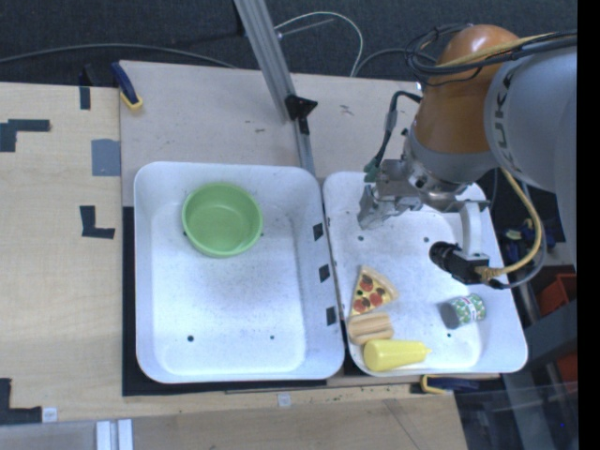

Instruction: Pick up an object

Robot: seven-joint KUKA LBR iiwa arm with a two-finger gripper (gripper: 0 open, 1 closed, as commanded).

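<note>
The gripper (373, 210) hangs over the upper left of the right bin (506, 345) with nothing visible between its fingers, their spread impossible to tell, while 3 candidates, a pizza slice (371, 292), hot dog (370, 327) and yellow piece (394, 352), lie clustered near its front edge.

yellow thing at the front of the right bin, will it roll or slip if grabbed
The yellow thing looks rounded and elongated, so it may roll if nudged. Its smooth, glossy surface could slip between fingers. It lies against the bin wall, which may crowd a grasp.
</note>
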